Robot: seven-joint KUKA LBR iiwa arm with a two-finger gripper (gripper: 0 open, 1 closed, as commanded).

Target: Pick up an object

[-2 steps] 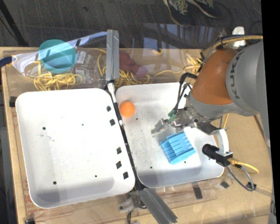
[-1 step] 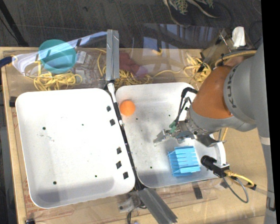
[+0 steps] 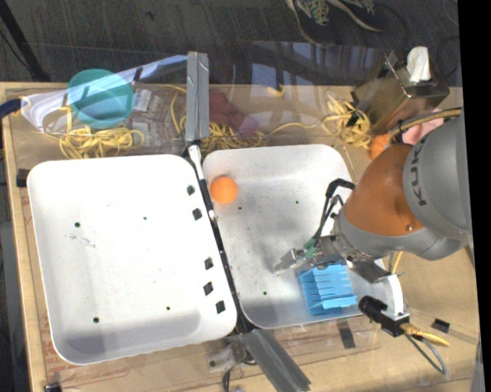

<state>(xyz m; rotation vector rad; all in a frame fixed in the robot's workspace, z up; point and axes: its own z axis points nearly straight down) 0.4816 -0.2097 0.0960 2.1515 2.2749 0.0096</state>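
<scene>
Presently, the bench point(image 3: 13, 107) is lying under the whole set-up, and the grey arm point(image 3: 434, 194) with its orange band point(image 3: 378, 200) is reaching in from the right above the right bin point(image 3: 264, 166). The left bin point(image 3: 107, 259) is sitting well to the left of the gripper point(image 3: 290, 259), beyond the central divider where the two bins are meeting.

The gripper is hanging low over the floor of the right bin, in its lower middle part. Its metal fingers point(image 3: 284, 263) are pointing leftward and appear to be drawn close together, but the view is too coarse to settle how far they are parted, so their spread cannot be told. Nothing is showing between them; the white bin floor is lying under and around the tips.

A blue ridged block point(image 3: 327, 288) is lying flat on the bin floor just beside the gripper, immediately to its lower right and partly under the wrist. Whether the gripper body is touching the block's upper edge cannot be told.

An orange ball point(image 3: 223, 190) is resting on the bin floor up and to the left of the gripper, well apart from it, close against the bin's left wall near the divider.

Beyond the bins, above the gripper, yellow cord point(image 3: 99, 142) and a teal cup point(image 3: 100, 96) are lying on the bench.
</scene>
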